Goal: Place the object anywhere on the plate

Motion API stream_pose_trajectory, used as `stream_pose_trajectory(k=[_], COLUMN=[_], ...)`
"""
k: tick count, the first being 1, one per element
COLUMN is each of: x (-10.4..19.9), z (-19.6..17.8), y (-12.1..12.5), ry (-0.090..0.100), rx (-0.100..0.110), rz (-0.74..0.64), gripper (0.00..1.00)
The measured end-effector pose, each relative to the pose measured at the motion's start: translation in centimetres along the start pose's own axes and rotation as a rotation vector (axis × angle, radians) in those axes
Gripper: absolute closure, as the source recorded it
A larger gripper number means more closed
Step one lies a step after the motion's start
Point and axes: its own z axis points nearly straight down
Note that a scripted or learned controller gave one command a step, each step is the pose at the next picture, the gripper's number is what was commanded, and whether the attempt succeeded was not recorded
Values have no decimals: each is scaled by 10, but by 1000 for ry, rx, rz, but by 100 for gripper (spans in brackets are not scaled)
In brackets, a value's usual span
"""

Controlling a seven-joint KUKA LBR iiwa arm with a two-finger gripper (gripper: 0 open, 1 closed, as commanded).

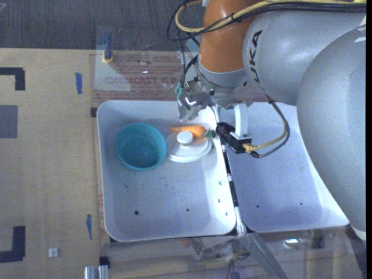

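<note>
Carrot [192, 131] lies on the plate [200, 150], partly hidden; gripper [187, 110] state unclear.

The grey arm [302, 51] bears the letters "UKA"; faint print on the clear sheet [136, 77] is unreadable.

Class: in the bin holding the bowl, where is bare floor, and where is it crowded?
Bare: the left bin's floor below the blue bowl and white plate. Crowded: its top, where carrot and gripper meet.

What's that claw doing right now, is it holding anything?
Gripper: cannot be told; it hangs just above the orange carrot at the small white plate.
</note>
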Motion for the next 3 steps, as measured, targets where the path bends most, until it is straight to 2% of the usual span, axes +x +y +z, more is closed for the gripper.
stream_pose_trajectory(k=[1,2,3], x=[13,59,59], z=[-40,-63,-63], y=[-56,-14,-14], ry=[2,0,0], rx=[4,-4,-3], rz=[19,-385,-384], gripper=[100,100,0])
